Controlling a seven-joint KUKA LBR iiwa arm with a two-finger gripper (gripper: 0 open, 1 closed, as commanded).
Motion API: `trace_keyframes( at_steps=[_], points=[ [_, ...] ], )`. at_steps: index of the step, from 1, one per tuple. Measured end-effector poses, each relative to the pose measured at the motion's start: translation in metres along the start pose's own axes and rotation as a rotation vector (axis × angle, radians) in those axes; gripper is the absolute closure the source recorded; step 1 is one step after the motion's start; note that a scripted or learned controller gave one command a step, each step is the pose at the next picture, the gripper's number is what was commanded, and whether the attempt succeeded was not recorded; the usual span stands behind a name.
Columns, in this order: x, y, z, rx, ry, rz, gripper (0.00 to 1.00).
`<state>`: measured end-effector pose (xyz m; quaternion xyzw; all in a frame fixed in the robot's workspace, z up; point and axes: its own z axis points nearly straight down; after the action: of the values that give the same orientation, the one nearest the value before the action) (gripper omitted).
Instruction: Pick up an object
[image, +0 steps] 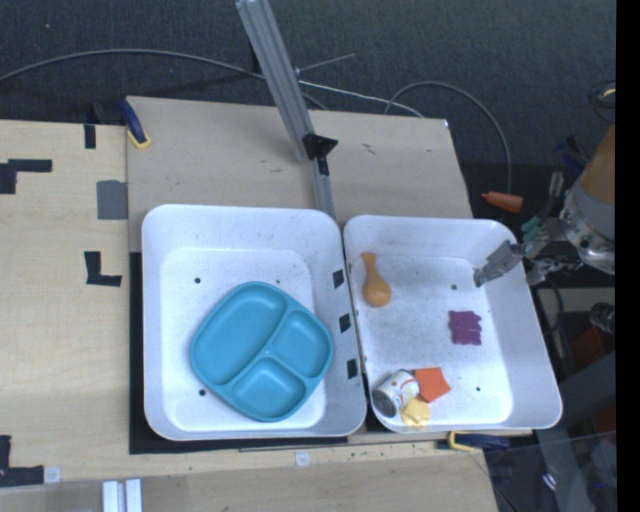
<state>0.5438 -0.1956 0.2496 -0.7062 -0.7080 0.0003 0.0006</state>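
Observation:
The right bin (520, 400) holds several small objects. A tan, pear-shaped piece (375, 284) lies near its left wall. A purple piece (464, 326) sits right of the middle. At the front, an orange block (432, 382) lies beside a small metal can (393, 391) and a yellow piece (416, 411). My gripper (497, 264) hangs over the bin's upper right corner, above and to the right of the purple piece. It touches none of the objects, and nothing shows in it.
The left bin (165, 400) holds a blue divided plate (262, 349). A grey metal bar (285, 90) slants down from the top to the gap between the bins. Cables lie on the dark floor behind the bench.

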Motion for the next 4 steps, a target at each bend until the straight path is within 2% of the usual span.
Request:
trace_keyframes(
  at_steps=[1,2,4],
  points=[
    [0.000,0.000,0.000,0.000,0.000,0.000,0.00],
    [-0.002,0.005,0.061,0.006,0.001,0.001,0.00],
    [-0.007,0.013,0.162,-0.001,-0.003,0.001,0.00]
  ],
)
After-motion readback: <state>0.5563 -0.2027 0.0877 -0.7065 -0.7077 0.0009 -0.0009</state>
